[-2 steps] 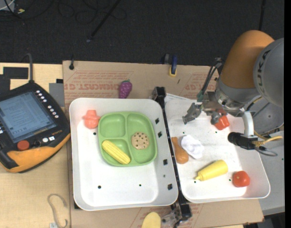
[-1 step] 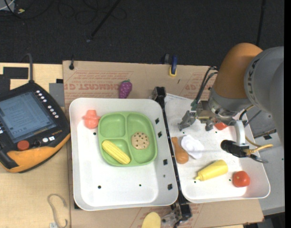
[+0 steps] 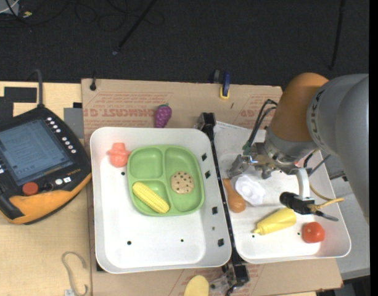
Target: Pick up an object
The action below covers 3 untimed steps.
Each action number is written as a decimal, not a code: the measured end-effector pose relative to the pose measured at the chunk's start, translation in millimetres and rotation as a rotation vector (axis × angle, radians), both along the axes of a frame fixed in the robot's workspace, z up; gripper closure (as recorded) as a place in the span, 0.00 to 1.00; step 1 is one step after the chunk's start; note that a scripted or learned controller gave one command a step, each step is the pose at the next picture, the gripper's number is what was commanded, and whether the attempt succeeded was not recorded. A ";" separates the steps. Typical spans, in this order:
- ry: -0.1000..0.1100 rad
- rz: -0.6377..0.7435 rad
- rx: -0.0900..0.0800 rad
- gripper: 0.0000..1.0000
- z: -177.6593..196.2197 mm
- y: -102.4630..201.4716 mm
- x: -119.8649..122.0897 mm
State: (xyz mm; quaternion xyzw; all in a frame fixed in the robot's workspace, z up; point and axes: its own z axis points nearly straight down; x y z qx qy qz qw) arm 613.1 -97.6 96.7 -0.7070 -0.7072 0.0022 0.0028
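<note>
We are logging the gripper (image 3: 255, 168) as hanging low in the right shallow white bin (image 3: 336, 246), directly above a crumpled white object (image 3: 250, 190); how it is set we cannot tell. Just beside that we are noting an orange carrot-shaped toy (image 3: 234, 198), then a yellow squeeze bottle (image 3: 276, 222) and a red tomato (image 3: 312, 232). The left white bin (image 3: 115, 245) is holding a green divided plate (image 3: 148, 162).

I see the pincer (image 3: 258, 165) low in the right bin (image 3: 336, 242), just above a white object (image 3: 250, 190). A yellow bottle (image 3: 276, 221) and tomato (image 3: 312, 232) lie nearby. The left bin (image 3: 115, 239) holds a green plate (image 3: 150, 160) with corn (image 3: 150, 197) and a cookie (image 3: 182, 182).
</note>
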 end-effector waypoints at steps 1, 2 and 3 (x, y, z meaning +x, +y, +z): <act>-0.003 -0.003 0.000 0.00 -9.9 0.4 -0.5; -0.003 -0.010 0.001 1.00 0.7 -1.7 -0.8; -0.008 -0.008 -0.001 1.00 43.5 -4.7 -5.0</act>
